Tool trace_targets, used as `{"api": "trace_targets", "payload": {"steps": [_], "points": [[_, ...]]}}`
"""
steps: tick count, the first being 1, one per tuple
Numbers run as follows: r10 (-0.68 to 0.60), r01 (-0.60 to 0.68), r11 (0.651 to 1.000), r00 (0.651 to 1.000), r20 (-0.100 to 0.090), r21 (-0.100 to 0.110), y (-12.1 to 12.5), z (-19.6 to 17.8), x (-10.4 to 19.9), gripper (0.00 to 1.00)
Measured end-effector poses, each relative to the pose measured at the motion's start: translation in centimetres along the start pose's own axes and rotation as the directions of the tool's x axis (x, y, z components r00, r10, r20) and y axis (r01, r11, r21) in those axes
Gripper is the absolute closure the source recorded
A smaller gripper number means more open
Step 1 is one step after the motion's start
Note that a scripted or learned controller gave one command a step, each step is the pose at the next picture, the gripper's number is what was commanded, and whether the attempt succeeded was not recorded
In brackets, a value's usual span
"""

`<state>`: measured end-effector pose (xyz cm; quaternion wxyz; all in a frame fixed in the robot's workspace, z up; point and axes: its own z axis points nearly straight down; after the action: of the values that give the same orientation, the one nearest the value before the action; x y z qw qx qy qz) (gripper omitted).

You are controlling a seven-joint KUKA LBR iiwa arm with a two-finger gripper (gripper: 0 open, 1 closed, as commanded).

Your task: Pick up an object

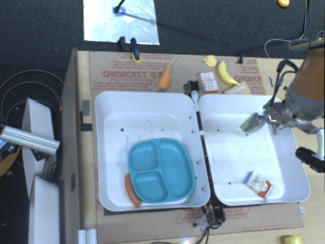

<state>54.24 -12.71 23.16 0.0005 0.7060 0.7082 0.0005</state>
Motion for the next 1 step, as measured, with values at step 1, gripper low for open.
{"api": "trace_targets", "payload": {"steps": [1], "points": [[-0.003,0.003,1.000,1.000,0.000,-0.003,0.11,-1.09,0.03,1.00]]}}
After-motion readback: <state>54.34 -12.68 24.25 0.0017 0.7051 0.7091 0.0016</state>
